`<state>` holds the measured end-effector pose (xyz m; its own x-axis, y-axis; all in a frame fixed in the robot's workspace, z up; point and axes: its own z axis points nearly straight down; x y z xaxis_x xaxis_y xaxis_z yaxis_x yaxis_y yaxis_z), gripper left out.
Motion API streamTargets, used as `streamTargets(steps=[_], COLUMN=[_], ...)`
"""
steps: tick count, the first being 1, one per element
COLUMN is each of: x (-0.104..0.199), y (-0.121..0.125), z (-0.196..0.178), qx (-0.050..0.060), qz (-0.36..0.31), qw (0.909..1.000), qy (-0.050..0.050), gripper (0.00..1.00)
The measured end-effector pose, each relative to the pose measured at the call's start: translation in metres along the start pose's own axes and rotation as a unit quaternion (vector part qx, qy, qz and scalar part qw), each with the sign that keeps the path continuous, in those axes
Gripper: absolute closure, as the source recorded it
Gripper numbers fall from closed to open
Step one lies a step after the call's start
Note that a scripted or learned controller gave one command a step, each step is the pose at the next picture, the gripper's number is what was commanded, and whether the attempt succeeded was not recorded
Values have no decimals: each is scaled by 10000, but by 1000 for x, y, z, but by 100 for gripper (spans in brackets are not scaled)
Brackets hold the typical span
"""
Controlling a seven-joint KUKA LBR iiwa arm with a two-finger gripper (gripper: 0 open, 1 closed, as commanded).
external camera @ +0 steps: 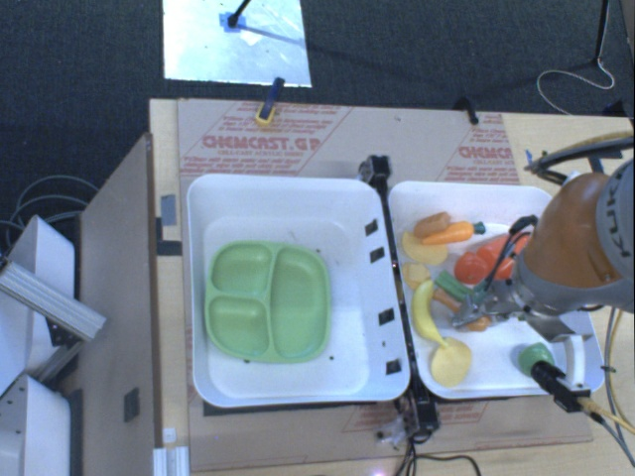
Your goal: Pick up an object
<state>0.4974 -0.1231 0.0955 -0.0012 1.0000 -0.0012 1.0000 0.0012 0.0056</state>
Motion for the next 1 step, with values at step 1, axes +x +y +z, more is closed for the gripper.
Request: streamTargets(steps=[1], x=[66], y=[32], z=[-95], qx=[-36], qz=[-54], qw=[10000], qy=[15], gripper=[100])
